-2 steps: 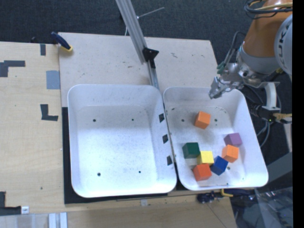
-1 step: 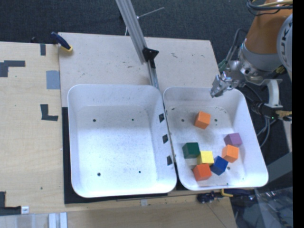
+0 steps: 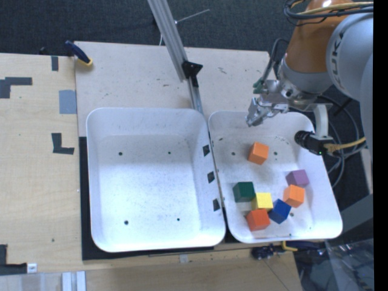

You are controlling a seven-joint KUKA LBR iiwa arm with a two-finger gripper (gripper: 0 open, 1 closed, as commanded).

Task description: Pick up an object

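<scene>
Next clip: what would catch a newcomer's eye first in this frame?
Probably the cluster of coloured blocks in the right bin: green block, yellow block, blue block and others huddle near its front, with one orange block apart, farther back. Above that bin's far edge hangs the gripper, carrying nothing visible.

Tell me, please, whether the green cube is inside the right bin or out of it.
Inside: the green cube rests on the right bin floor, beside the yellow cube.
</scene>
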